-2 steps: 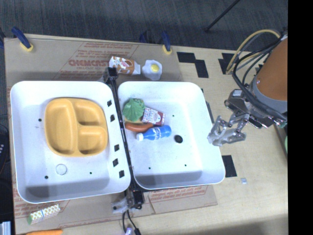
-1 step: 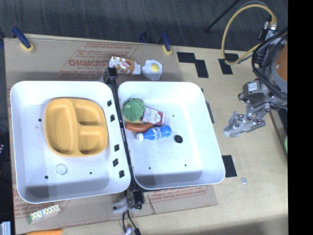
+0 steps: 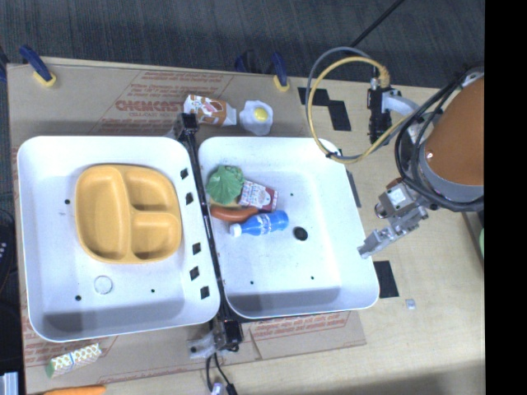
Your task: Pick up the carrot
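Note:
The carrot (image 3: 231,213) is an orange piece lying in the right bin (image 3: 329,278), near its left wall. A green leafy vegetable (image 3: 224,183) lies just behind it and a blue bottle (image 3: 263,223) touches its front right side. A red packet (image 3: 258,194) rests between the vegetable and the bottle. My gripper (image 3: 380,235) hangs outside the bin, just beyond its right rim, well to the right of the carrot, with nothing seen in it.
The left bin (image 3: 41,303) holds a yellow divided plate (image 3: 129,212). A small carton (image 3: 206,109) and a yellow-white item (image 3: 257,116) sit on the cardboard behind the bins. A yellow cable loop (image 3: 329,64) arcs at the back right. A wrapped item (image 3: 74,358) lies front left.

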{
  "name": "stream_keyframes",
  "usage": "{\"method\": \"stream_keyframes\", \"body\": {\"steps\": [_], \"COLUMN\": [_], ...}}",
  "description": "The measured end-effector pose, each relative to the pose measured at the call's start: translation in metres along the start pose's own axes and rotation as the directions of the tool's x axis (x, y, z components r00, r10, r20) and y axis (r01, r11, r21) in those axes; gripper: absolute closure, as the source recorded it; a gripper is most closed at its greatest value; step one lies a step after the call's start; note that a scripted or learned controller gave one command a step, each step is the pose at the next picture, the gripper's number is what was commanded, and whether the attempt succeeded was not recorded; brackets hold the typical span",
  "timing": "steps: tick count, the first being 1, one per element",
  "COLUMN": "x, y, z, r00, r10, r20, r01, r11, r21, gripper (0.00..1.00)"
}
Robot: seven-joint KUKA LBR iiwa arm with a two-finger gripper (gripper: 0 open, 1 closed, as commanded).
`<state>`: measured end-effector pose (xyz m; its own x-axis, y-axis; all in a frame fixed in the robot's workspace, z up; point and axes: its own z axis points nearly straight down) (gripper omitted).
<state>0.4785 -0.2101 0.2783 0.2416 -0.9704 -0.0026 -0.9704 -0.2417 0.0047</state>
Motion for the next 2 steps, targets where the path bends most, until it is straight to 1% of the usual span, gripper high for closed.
{"method": "stream_keyframes", "body": {"steps": [1,2], "x": [-0.093,-0.018], "y": [-0.021,-0.002], "z": [0.048,0.01], "r00": [0.982,0.971], "r10": [-0.189,-0.24], "r20": [-0.001,-0.003], "r01": [0.189,0.24], "r11": [0.982,0.971], "r21": [0.001,0.001], "gripper": [1.0,1.0]}}
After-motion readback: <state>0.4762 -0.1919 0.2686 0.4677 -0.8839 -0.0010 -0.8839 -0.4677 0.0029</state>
